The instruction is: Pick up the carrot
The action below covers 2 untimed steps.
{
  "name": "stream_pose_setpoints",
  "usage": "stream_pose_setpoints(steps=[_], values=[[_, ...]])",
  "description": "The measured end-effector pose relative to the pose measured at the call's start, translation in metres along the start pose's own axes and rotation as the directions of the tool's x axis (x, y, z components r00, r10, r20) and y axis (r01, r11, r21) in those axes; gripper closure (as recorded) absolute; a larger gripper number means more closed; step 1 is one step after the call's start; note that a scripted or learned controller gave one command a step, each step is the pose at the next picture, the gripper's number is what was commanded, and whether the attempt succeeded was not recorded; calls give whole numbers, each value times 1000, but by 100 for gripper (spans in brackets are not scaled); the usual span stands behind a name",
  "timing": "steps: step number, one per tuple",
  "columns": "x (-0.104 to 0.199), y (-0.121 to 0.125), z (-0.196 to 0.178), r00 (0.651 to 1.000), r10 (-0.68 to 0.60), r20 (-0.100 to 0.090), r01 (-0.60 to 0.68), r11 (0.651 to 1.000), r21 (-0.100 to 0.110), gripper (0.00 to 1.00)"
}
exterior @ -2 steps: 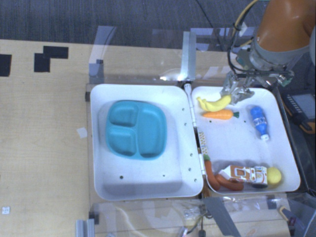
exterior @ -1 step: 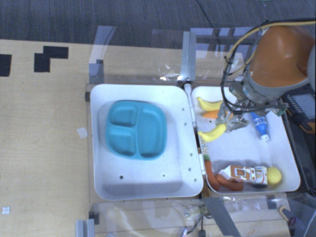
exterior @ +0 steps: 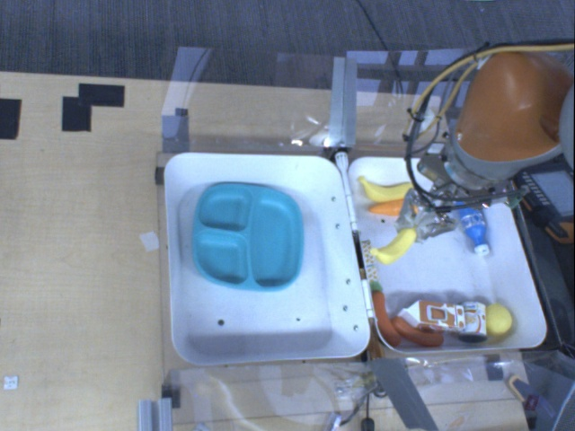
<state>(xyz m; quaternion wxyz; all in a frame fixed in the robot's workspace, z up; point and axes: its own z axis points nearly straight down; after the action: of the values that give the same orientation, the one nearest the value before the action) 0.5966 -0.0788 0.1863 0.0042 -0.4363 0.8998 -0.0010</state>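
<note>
The carrot [exterior: 387,208] is a small orange piece lying in the right bin [exterior: 526,281], near its upper left. It rests just below a yellow banana [exterior: 381,189]. My gripper [exterior: 429,218] hangs low over the bin right beside the carrot's right end, and the wrist hides that end. Whether the gripper touches the carrot is not visible.
A second banana [exterior: 395,246] lies below the carrot, close to the gripper. A small blue bottle [exterior: 473,230] lies right of the gripper. Along the bin's front sit a red sausage [exterior: 402,327], a white carton [exterior: 445,316] and a lemon [exterior: 499,320]. The left bin [exterior: 260,335] holds a blue divided plate [exterior: 248,235].
</note>
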Motion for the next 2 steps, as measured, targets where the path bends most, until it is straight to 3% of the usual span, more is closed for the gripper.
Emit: stream_pose_setpoints(steps=[1, 2], values=[[-12, 4, -40, 962, -273, 3, 273, 962, 4, 100], [-91, 9, -18, 920, -392, 4, 392, 920, 1, 100]])
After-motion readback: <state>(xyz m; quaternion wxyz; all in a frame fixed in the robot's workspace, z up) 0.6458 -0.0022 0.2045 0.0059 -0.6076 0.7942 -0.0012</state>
